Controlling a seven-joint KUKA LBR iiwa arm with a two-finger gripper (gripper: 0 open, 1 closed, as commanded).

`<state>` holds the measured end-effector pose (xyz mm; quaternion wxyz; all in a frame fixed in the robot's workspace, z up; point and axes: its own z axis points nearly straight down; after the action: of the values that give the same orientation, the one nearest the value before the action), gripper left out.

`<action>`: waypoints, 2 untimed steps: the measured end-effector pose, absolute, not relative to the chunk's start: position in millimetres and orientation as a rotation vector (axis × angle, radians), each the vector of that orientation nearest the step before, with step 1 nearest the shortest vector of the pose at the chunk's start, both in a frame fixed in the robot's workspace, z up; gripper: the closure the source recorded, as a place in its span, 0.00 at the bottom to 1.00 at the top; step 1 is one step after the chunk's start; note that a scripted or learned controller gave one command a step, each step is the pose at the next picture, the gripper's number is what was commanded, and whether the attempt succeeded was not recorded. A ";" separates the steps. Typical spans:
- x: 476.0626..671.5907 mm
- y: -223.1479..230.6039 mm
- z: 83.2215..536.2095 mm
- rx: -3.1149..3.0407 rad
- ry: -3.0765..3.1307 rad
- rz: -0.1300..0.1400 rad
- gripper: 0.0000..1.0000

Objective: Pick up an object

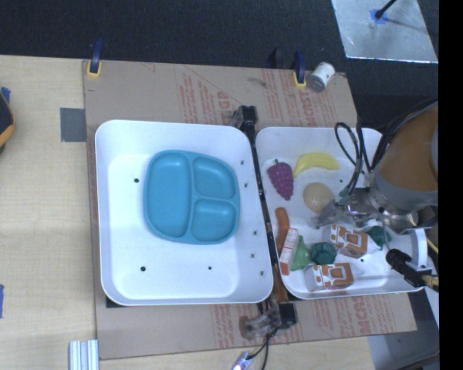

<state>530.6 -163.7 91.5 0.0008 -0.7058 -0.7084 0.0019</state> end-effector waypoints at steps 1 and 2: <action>530.9 -164.2 101.7 -2.211 -2.229 0.008 1.00; 530.9 -164.1 101.7 -2.212 -2.229 0.007 0.00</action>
<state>530.9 -164.1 101.7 0.0007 -0.7043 -0.7099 0.0023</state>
